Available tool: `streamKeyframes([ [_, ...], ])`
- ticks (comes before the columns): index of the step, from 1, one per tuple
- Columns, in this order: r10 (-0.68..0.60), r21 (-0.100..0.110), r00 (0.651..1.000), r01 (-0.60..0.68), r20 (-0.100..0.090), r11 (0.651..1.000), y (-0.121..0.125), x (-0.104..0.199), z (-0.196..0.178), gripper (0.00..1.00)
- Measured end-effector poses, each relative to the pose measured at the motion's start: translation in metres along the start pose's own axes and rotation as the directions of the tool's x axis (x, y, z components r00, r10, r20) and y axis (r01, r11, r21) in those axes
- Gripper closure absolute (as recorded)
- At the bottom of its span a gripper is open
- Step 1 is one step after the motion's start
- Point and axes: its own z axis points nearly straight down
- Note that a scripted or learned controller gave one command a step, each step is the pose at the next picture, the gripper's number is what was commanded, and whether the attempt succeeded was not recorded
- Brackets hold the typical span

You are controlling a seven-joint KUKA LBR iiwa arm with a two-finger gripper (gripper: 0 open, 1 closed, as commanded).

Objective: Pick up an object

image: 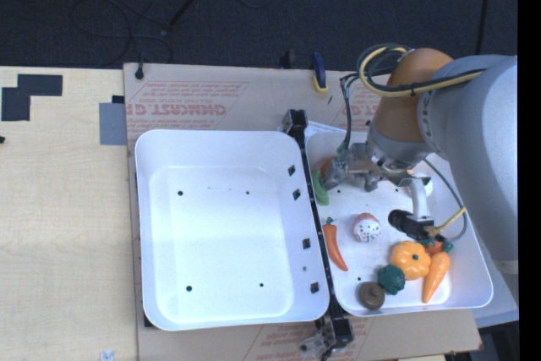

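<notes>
Objects for picking are lying in the right bin [473, 300] at the frame's lower right: orange pumpkin [410, 259], carrot [436, 275], speckled ball [366, 227]. Gripper [355, 173] is hovering near the bin's upper-left corner; its opening cannot be judged. Crowding is risking a glancing miss.

The grey arm [473, 131] reaches in from the right. Its orange band sits above the wrist. The gripper [351, 173] points down-left

Red print ran upside down across the cardboard sheet [211, 101] under your bins. You could not read it reliably.
</notes>
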Motion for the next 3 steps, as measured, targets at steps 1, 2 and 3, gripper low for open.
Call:
streamKeyframes([
  [1,0.006,0.009,1.0,-0.006,-0.005,1.0,-0.043,-0.06,0.002,0.0],
  [2,-0.003,0.004,1.0,0.003,-0.007,1.0,0.001,-0.003,0.002,0.0],
  [3,0.004,0.008,1.0,-0.004,-0.005,1.0,-0.027,-0.066,0.002,0.0],
])
